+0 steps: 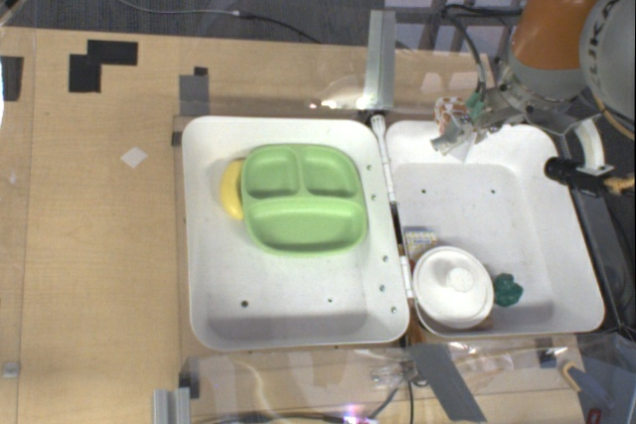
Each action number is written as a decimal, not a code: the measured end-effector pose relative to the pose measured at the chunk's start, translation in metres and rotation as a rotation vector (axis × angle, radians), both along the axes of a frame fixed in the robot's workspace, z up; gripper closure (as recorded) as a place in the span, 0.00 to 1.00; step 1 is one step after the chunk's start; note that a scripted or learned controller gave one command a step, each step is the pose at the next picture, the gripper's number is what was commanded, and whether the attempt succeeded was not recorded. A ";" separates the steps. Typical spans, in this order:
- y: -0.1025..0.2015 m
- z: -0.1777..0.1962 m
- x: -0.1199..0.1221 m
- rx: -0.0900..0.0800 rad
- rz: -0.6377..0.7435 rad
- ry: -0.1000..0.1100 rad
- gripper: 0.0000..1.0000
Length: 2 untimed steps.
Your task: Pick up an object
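**Pincer at right bin's far rim, small item right against it**

Gripper [449, 136] hung over the far edge of the right bin [537, 213], near that bin's far-left corner. The arm [556, 25] came in from beyond the bin's far-right corner. Too small and cluttered at the tip to read: couldn't tell if the pincer was wide, narrow or clamped on anything.

A small red-and-white mottled item [454, 117] sat right at the pincer tip, on its far side, over the same rim. Touching or just beside it, couldn't tell which. Held or not, also unclear.

Rest of the right bin, all well apart from the pincer:
- white round bowl [453, 285] in the near-left corner
- small teal piece [509, 290] just right of the bowl
- small flat packet [419, 238] just beyond the bowl, against the left wall

Left of the right bin, the left bin [214, 303] adjoined it. It held a green divided plate [301, 199], with a yellow object [231, 189] poking out from under the plate's edge farthest from the right bin.
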State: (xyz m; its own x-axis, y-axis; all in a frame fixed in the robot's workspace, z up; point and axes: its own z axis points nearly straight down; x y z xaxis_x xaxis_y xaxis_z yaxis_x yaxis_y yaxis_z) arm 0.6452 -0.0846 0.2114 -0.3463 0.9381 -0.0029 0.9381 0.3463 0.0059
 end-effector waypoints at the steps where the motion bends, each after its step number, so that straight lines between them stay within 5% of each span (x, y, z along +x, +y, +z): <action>1: 0.001 0.012 0.002 -0.001 0.005 -0.006 1.00; 2: 0.043 0.012 0.011 0.001 -0.195 0.001 1.00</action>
